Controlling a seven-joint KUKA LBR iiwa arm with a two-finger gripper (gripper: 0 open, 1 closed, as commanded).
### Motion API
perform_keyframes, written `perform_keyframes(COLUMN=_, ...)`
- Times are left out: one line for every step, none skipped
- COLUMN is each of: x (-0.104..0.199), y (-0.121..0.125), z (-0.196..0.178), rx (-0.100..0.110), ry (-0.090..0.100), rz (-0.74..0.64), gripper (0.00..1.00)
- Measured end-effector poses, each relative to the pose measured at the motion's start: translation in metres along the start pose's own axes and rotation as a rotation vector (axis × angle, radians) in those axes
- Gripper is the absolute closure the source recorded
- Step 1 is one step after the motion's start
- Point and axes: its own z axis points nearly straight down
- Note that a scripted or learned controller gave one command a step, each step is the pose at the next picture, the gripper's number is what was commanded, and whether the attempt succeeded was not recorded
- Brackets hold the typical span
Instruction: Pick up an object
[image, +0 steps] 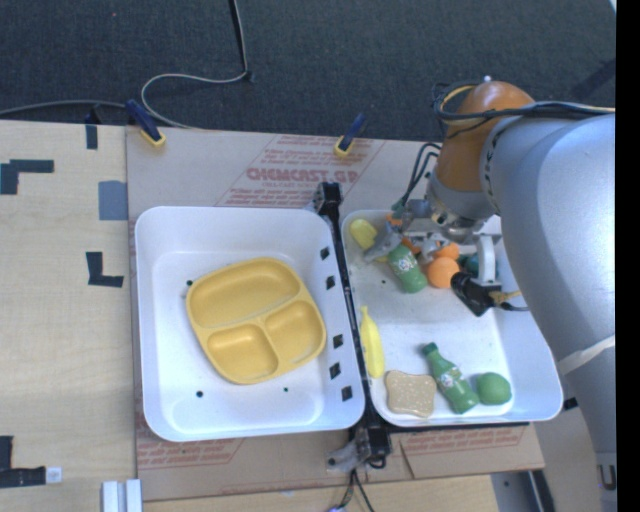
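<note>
My gripper (402, 238) is down in the back of the right bin (520, 345), reaching in under the grey arm with the orange band. It sits right over a green bottle (406, 270) that lies tilted there. A small yellow piece (362, 233) lies just left of it and an orange ball (441, 271) just right. Whether the gripper touches or holds any of them is hidden by the wrist.
Nearer the front of the right bin lie a yellow banana (371, 340), a slice of bread (410, 392), a second green bottle (448, 378) and a green lime (492, 387). The left bin (160, 300) holds a yellow divided plate (256, 318).
</note>
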Motion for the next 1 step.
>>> perform_keyframes(x=0.0001, y=-0.0015, z=-0.0081, rx=0.007, ry=-0.001, rz=0.0, gripper=1.0)
